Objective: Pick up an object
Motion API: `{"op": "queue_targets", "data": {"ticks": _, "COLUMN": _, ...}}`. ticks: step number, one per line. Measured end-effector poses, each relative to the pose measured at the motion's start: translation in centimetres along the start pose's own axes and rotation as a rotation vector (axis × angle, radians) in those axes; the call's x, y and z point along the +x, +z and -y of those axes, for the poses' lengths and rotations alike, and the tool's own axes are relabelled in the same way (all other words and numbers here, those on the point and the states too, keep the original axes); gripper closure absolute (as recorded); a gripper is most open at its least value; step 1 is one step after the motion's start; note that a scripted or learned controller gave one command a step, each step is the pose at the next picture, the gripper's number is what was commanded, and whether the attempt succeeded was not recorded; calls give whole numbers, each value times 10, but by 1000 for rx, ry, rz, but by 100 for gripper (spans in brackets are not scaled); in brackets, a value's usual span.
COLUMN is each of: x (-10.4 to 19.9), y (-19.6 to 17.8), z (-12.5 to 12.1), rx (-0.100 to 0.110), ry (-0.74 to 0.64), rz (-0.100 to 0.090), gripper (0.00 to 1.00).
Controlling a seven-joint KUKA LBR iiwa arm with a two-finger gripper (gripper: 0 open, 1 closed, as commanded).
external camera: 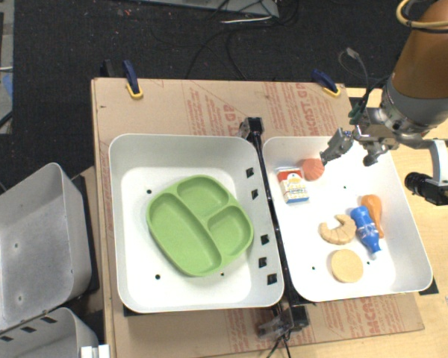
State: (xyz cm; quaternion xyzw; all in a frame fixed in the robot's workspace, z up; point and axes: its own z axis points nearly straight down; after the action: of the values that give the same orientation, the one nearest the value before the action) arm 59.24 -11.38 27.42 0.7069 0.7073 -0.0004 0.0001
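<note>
We see a green tray [200,224] in the left bin [127,200]; food toys in the right bin [403,274]. The tool [354,149] hangs open, empty-fingered, over its far edge.

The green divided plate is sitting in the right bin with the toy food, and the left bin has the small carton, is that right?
Not quite. The camera view shows the green divided plate in the left bin, by itself. The small carton lies in the right bin with the toy food, such as the round cracker and blue bottle.
</note>
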Motion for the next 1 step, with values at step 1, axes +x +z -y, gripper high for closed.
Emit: {"op": "queue_targets", "data": {"ticks": 1, "x": 3, "y": 44, "z": 2, "rx": 4, "ry": 1, "rz": -1, "gripper": 0}}
